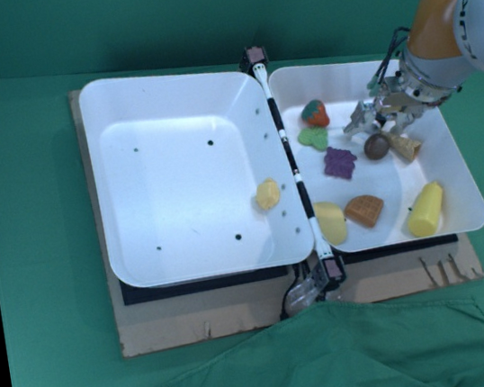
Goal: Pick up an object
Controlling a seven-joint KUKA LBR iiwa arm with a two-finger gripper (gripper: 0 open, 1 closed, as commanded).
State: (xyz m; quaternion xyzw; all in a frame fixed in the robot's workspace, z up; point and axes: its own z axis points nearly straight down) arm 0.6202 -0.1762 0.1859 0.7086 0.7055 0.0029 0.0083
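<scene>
In the right bin (461, 199), beyond a yellow corn piece (426, 210) and an orange wedge (365, 210), the gripper (381, 123) hovered with fingers spread, holding nothing, just above a small brown ball (376, 147), likely light, hard and prone to roll, best pinched across its middle, with a cone-shaped piece (406, 146) crowding it.

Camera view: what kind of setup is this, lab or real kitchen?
Most likely a lab bin-picking bench, not a kitchen. Two shallow white bins sit side by side on a green-draped surface, the right one holds small toy foods such as a strawberry, and the gripper hangs over them.
</scene>
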